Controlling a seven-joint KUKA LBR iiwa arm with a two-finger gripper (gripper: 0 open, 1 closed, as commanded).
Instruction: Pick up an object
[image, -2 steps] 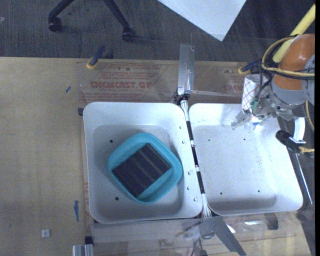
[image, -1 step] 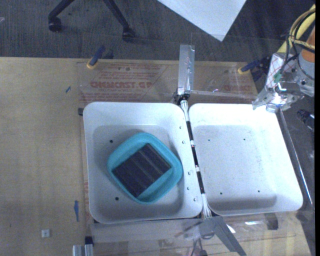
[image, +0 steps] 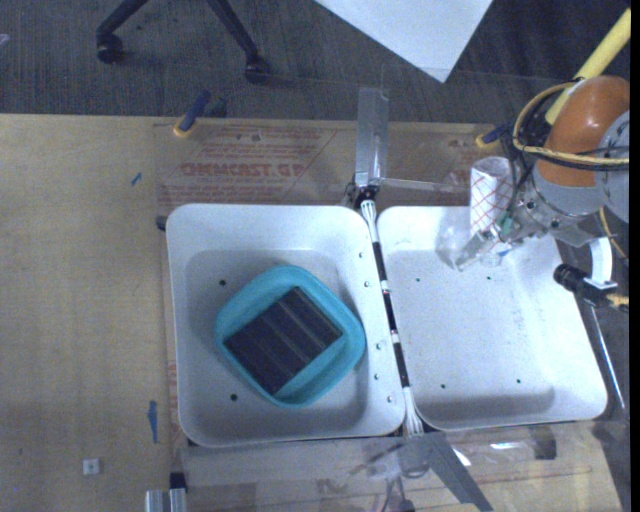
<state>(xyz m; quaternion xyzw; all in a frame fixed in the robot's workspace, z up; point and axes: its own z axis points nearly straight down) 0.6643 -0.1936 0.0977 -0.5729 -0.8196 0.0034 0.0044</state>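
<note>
Over the right bin's (image: 480, 380) far corner the gripper (image: 478, 248) hangs w/ a white red-gridded cup-like thing (image: 492, 195) at it (grasped or just beside, can't tell). Blue tray (image: 290, 335) sits in left bin (image: 200, 300), probably the pick target, well apart.

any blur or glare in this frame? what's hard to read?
Camera view: the gripper is smeared by motion blur, its fingers unreadable; the white bins are bright but not blown out; the teal container in the left bin is sharp; the floor along the top is dark, and the bench print is faint.
</note>
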